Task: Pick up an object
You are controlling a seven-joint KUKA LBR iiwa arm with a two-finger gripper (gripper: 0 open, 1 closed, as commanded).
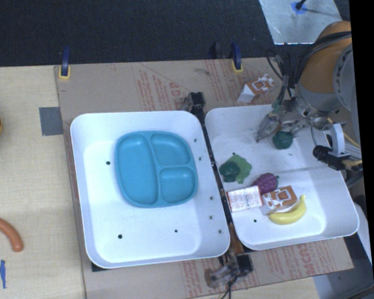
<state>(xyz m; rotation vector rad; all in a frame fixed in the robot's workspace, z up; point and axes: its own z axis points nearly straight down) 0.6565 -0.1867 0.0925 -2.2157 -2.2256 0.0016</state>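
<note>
Two white bins (89, 186) are set side by side on cardboard. Over the right bin's far corner, the gripper (277, 126) is seen with fingers spread, beside a green ball (282, 140).

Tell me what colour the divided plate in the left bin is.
Light blue. The plate shows clearly in the overhead camera view.
</note>
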